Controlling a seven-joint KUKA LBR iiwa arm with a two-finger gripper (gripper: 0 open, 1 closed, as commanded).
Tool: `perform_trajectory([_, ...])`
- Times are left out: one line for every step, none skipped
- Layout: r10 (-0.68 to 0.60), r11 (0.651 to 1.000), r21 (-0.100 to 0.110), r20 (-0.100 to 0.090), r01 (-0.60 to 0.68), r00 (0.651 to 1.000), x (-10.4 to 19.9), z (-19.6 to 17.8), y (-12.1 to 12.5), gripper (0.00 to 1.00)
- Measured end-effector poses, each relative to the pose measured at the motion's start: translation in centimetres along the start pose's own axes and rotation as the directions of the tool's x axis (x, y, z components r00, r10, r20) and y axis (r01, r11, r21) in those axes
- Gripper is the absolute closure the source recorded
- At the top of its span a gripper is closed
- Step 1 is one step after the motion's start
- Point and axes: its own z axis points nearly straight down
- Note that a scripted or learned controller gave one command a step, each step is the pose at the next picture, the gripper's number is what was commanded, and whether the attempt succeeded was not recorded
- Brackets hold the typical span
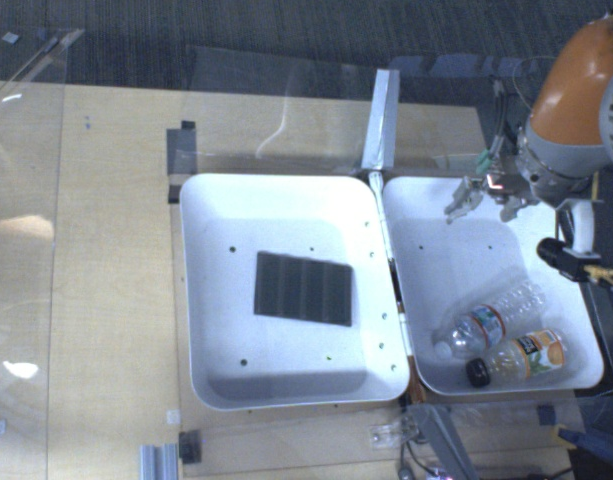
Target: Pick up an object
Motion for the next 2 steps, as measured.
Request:
perform_trajectory([0.137,0.991,-0.003,0.001,-0.137,0.991,-3.6,11.7,-8.6,0.0])
perform_trajectory([0.042,0.999,-0.027,0.003,-0.042,0.999,-0.9,12.5,-10.5,0.0])
